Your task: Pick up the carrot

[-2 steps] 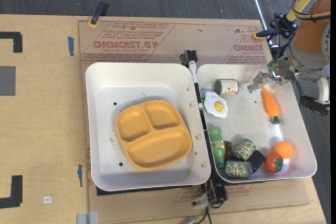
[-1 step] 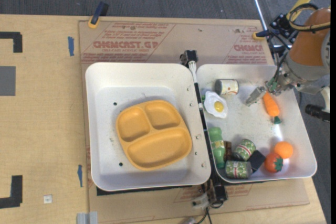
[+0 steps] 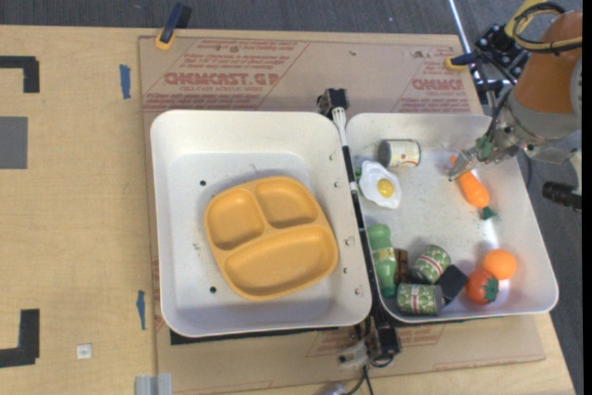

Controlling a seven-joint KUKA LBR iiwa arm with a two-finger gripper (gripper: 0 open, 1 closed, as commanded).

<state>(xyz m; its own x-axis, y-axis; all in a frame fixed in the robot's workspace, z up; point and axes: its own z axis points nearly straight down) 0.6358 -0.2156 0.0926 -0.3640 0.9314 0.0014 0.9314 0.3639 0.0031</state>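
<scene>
Orange carrot (image 3: 474,190) near right bin's far edge (image 3: 421,117), gripper (image 3: 485,151) just above, grip state unclear.

The small orange toy carrot with a green stub at its end (image 3: 475,191) is lying flat on the speckled floor of the right shallow white bin (image 3: 435,199), in that bin's far right part. It is pointing diagonally, with its orange tip toward the bin's far wall and its green end toward the right wall.
</scene>
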